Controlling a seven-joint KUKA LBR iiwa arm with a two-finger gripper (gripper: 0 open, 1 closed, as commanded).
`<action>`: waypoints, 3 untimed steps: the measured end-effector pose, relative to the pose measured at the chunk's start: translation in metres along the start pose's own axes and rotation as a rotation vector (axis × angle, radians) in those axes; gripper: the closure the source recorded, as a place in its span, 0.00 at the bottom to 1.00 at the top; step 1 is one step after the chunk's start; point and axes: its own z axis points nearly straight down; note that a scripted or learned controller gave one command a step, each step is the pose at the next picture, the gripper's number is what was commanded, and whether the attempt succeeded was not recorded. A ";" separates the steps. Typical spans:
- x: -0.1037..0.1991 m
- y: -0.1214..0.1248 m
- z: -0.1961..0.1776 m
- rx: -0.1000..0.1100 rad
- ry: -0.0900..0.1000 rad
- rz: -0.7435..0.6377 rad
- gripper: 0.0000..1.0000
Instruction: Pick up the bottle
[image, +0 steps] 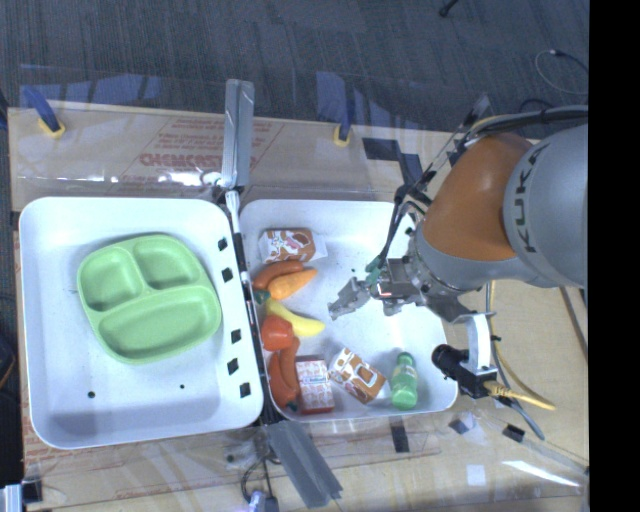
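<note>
The bottle (404, 381) is small and green with a pale cap. It lies in the right bin (345, 222) near the front right corner, beside a brown and white snack packet (357, 374). My gripper (346, 299) hangs over the middle of the right bin, up and to the left of the bottle and well apart from it. Its fingers are open with nothing between them. The grey arm with its orange band (478, 200) reaches in from the right.
Along the right bin's left side lie a snack packet (287, 244), an orange carrot (291, 283), a yellow banana (298, 321), red toy food (279, 335) and a red-labelled box (313, 384). The left bin (60, 400) holds a green divided plate (150, 296).
</note>
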 end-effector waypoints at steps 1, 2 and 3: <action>-0.085 -0.025 -0.032 -0.004 -0.002 -0.004 0.00; -0.084 0.040 0.024 -0.003 -0.002 -0.158 0.00; -0.084 -0.025 0.043 -0.002 -0.001 -0.270 0.00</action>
